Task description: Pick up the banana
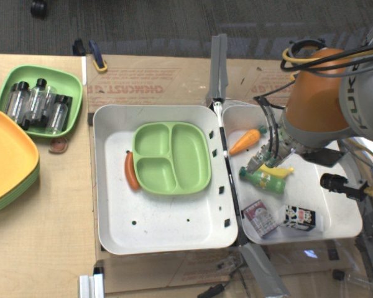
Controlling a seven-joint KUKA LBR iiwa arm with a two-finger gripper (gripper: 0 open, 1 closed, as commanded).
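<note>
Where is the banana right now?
In the camera view, the banana lies in the right bin, against the green bottle, just under the gripper, below the carrot.

At the right of the frame the claw (265,161) is low in the right bin (345,225), over the banana (283,172) and green bottle (262,179); the carrot (244,141) lies at upper left of them; a green divided plate (172,158) lies in the left bin (112,222).

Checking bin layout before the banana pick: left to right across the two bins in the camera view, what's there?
Hot dog → green divided plate → carrot → green bottle → black-and-white carton. Banana and gripper overlap the bottle, so skipped.
</note>
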